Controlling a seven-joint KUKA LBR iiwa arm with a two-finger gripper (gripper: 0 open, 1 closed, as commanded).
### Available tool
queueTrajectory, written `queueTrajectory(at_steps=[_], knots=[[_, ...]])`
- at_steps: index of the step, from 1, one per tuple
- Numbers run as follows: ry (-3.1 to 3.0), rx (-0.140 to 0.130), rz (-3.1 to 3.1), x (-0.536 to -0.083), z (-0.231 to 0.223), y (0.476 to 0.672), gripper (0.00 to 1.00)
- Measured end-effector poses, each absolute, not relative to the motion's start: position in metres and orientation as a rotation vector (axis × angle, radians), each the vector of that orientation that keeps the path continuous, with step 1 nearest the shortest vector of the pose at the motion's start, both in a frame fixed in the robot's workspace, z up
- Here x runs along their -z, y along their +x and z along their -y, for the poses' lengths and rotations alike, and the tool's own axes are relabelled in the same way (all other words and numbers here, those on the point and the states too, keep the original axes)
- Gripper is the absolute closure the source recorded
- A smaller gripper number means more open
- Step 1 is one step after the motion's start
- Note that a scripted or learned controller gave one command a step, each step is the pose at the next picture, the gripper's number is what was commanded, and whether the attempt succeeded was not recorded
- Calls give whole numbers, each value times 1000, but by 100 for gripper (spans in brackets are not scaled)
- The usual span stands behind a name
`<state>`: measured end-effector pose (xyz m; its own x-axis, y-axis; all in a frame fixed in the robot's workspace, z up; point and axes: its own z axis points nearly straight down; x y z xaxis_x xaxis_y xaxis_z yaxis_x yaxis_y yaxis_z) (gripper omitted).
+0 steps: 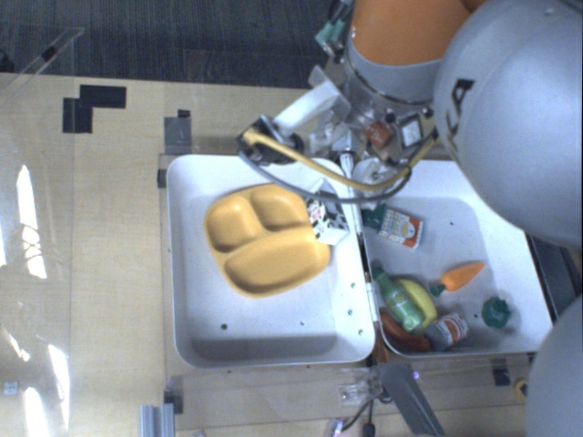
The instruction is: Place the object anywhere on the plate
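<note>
Your gripper [326, 218] sits at the right rim of the yellow plate [264, 239], in the left bin [273, 344], and something small, white and patterned [318, 215] shows at its tip. You can't tell from here whether it is truly pinched, or how it lies or where it points. The plate spreads out to the tool's left and just below, its long axis running slantwise, so the release spot is directly beside you
</note>
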<state>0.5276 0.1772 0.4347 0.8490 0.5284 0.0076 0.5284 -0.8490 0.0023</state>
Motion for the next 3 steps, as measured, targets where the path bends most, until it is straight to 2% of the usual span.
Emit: queueTrajectory(at_steps=[3], knots=[[3021, -12, -863, -435, -177, 528, 0]])
